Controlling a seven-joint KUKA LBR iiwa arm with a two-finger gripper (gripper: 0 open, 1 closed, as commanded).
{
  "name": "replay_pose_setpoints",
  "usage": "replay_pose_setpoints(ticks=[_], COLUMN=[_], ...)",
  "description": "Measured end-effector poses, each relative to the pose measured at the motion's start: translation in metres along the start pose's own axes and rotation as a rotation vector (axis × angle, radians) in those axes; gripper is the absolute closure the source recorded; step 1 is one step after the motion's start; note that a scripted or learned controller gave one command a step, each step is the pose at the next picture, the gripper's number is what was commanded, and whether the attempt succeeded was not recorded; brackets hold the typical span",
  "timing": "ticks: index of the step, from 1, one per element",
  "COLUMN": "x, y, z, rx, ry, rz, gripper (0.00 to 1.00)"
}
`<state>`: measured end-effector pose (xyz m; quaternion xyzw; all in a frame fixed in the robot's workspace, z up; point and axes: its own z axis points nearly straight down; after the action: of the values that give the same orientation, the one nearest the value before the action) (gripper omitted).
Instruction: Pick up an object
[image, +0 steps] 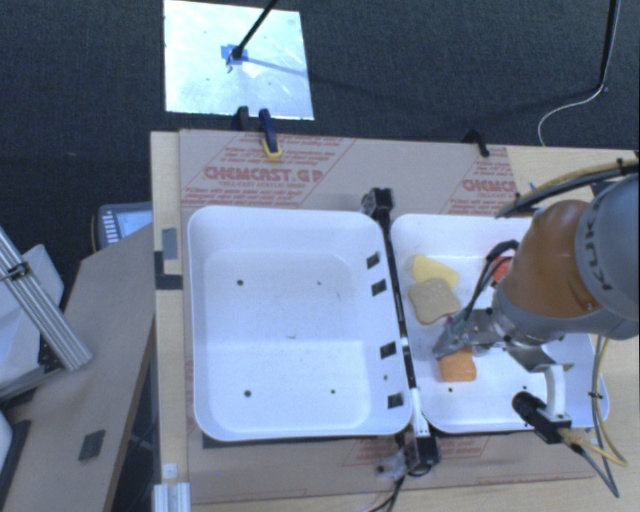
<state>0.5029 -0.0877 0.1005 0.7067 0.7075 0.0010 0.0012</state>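
The gripper (452, 340) hangs low in the right bin (470, 418), right of centre, touching the orange block (458, 367) (jaws' opening cannot be told). It could nudge the block aside.

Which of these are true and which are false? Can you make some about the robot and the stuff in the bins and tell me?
1. The yellow piece lies in the right bin. True.
2. The orange block lies in the left bin. False: it lies in the right bin, below the tan piece.
3. The gripper is over the right bin, close to the orange block. True.
4. The tan piece sits far from the yellow piece. False: they lie right next to each other.
5. The arm comes in from the left of the picture. False: it comes in from the right.
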Motion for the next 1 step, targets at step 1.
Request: replay_pose_setpoints(ticks=[1], x=[0.0940], y=[0.0159], z=[-0.0890], rx=[-0.008], ry=[0.003], rz=[-0.013], gripper=[1.00])
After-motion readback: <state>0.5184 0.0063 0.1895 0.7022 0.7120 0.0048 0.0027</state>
